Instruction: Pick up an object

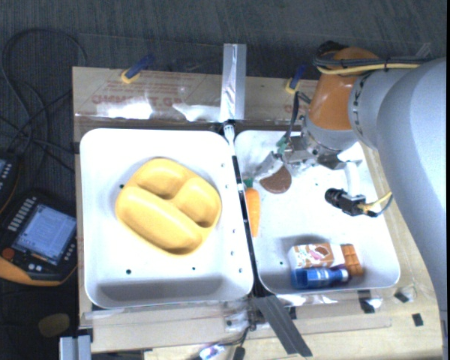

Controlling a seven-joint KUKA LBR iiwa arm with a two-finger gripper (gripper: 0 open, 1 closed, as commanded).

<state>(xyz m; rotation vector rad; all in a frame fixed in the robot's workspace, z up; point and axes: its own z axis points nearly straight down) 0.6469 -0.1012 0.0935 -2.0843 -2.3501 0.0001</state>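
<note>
In the right bin (375, 272), a blue bottle (320, 277) and small carton (311, 256) hug the near rim; open floor lies beyond. An orange carrot (252, 210) lies along the left wall. Farther, the gripper (279, 158) hangs over a brown piece (276, 181); jaws' state unclear. A yellow bread-like lump (167, 205) occupies the left bin (105, 276).

Yellow bread (167, 205), orange carrot (252, 210), blue bottle (319, 277) (white bins (105, 276)).

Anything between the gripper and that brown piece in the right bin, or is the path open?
Nothing visible stands between them. The gripper sits at the brown piece's upper edge in the right bin. The carrot lies beside it to the left, against the divider.
</note>
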